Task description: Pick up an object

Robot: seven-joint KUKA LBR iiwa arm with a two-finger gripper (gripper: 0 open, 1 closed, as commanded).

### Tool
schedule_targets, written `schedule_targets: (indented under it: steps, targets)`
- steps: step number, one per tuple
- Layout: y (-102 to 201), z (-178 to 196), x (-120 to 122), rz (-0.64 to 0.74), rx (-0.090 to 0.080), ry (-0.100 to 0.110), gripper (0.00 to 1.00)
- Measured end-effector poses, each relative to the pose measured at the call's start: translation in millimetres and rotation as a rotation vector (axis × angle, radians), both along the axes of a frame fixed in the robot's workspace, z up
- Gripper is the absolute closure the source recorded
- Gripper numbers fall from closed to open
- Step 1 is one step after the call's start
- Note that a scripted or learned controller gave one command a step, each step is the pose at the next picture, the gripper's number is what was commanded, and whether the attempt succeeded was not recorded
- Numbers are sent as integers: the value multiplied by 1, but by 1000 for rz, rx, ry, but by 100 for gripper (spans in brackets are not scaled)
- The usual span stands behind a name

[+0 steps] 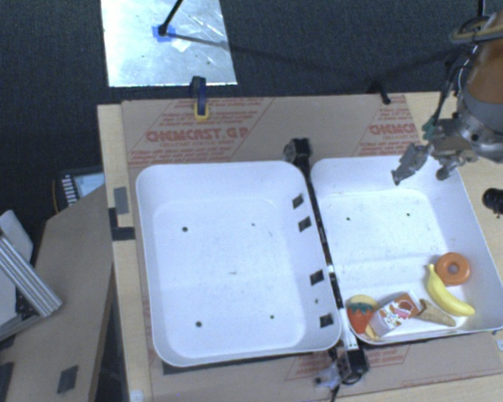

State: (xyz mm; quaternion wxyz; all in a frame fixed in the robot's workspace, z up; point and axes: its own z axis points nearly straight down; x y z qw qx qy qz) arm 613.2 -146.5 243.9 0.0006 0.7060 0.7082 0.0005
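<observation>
Several small objects lie along the front edge of the right bin (384,229): a yellow banana (446,294), an orange ring-shaped toy (453,267), a round orange-red fruit (360,311), a white and red packet (393,315) and a brown wedge (435,315). My gripper (425,170) hangs over the bin's back right corner, well behind these objects. Its two grey fingers (403,169) are spread apart with nothing between them.
The left bin (230,258) sits beside the right one, with a black clip strip (315,234) along the shared wall. Cardboard (228,128) lies under both bins. A shiny metal sheet (165,38) rests on the dark floor behind.
</observation>
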Motion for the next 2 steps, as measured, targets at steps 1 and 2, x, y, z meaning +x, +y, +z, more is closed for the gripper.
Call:
schedule_targets:
  steps: [1, 2]
  targets:
    - [34, 153, -9, 6, -2, -18, 0]
    - [88, 221, -47, 8, 1, -9, 0]
